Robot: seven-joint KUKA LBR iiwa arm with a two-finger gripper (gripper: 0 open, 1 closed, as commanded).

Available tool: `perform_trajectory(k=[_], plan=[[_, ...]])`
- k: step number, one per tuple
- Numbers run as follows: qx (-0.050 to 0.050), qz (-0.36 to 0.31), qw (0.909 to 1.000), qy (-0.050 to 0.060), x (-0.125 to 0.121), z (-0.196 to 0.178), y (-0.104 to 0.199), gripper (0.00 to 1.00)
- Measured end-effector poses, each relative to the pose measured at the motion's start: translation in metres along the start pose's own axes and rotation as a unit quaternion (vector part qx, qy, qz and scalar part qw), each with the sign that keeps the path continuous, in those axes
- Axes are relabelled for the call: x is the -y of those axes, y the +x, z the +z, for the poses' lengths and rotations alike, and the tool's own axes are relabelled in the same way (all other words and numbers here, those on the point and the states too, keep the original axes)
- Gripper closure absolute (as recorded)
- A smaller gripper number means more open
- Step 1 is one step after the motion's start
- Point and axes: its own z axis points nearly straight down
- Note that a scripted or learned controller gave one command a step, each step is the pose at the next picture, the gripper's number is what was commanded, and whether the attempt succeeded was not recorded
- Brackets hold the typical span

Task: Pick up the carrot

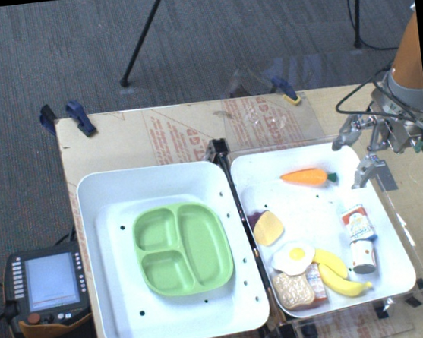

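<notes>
One carrot [305, 178], orange with a green stub at its right end, lies on its side in the upper part of the right bin [272, 166], apart from everything else. The gripper [359, 159] hangs over that bin's upper right corner, right of the carrot and not touching it; its two fingers [370, 169] stand apart with nothing between them.

The same bin holds, lower down, one yellow banana [336, 273], one fried egg [293, 256], one slice of bread [293, 290], one pale round piece [268, 228], and one small white carton [358, 224] with a red label too small to read.

The left bin [102, 277] holds one green plate [183, 250] with three compartments. Two bins sit side by side on the desk [153, 133], whose red printing is not legible.
</notes>
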Motion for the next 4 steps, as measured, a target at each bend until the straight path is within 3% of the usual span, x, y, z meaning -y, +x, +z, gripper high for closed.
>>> perform_trajectory(k=[1,2,3,4], plan=[[0.000,0.142,0.9899,0.000,0.008,0.123,-0.015,0.00],[0.013,0.240,0.9706,0.004,-0.004,0.136,-0.014,0.00],[0.002,0.401,0.9159,0.001,0.008,0.149,-0.007,0.00],[-0.002,0.507,0.8622,0.001,-0.038,0.152,-0.007,0.00]])
